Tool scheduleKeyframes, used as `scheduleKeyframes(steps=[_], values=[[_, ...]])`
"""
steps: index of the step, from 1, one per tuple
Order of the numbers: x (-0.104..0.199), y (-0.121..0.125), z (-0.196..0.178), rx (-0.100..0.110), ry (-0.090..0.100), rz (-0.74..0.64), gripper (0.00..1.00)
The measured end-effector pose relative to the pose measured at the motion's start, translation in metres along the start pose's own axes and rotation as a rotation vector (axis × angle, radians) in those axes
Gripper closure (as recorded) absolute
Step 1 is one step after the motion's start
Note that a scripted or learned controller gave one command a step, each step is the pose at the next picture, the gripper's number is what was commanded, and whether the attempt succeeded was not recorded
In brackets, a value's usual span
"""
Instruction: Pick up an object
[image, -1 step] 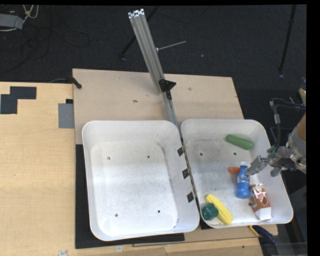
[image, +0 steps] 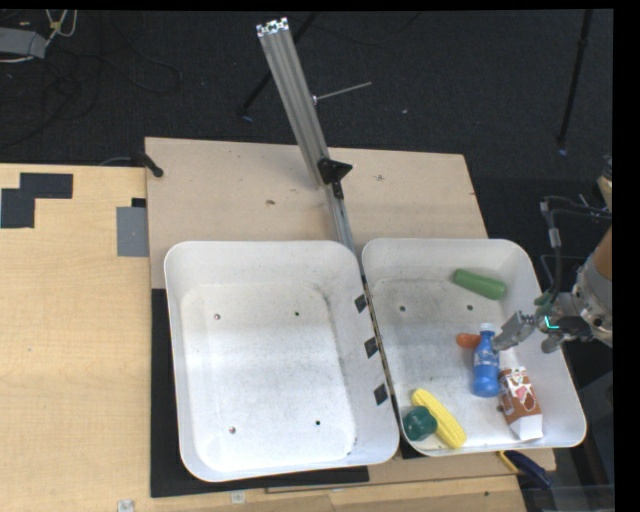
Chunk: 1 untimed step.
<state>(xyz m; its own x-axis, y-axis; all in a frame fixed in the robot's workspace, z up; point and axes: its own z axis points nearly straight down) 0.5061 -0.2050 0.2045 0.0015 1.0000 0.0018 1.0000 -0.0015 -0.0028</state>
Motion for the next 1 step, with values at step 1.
scheduleKeyframes(steps=[1], values=[[0.0049,-0.0049,0.045,0.005,0.001,-0.001,0.0]])
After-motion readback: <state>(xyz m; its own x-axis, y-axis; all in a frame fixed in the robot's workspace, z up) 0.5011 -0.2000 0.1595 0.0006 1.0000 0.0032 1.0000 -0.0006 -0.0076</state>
